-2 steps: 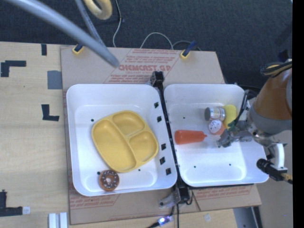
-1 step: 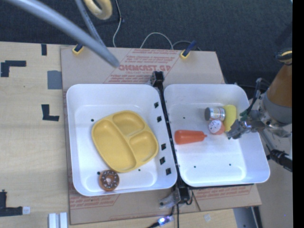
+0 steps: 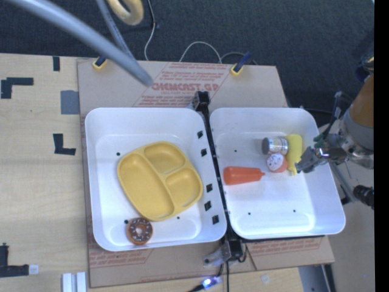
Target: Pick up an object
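Camera view: smooth tapered orange carrot (image 3: 242, 175), glossy three-compartment yellow plate (image 3: 159, 179).

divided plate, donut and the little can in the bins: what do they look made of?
Divided plate: looks like moulded plastic, uniform yellow with a matte to soft sheen and rounded compartment edges. Donut: probably a plastic or rubber toy, brown with speckled icing; too small to tell the surface. Can: looks like metal, or metallised plastic, silvery with a bright highlight.
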You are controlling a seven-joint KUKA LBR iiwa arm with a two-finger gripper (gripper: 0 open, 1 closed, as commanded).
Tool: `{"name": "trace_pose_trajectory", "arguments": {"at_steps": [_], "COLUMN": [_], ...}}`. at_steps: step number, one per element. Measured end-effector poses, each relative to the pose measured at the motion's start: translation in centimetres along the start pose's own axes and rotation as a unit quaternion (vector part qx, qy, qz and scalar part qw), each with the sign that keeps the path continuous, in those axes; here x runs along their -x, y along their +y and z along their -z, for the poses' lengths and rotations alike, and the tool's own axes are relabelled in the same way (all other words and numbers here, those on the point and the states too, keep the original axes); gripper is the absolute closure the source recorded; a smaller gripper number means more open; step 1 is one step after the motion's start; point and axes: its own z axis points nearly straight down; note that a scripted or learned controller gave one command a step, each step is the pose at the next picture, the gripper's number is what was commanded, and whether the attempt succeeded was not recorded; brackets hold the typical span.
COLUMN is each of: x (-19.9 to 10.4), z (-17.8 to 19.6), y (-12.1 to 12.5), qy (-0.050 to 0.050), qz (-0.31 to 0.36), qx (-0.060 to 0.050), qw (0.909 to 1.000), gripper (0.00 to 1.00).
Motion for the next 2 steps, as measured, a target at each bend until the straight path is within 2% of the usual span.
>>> {"name": "trace_pose_trajectory", "arguments": {"at_steps": [1,2], "x": [-5.8,-11.9], "z": [0.9,0.0], "y": [1.1,2.2], "qy": [0.001,0.001], "qz": [0.003,0.003], "qx": [-0.001,-0.002], "qw": [1.0,1.0], "gripper": [1.0,1.0]}}
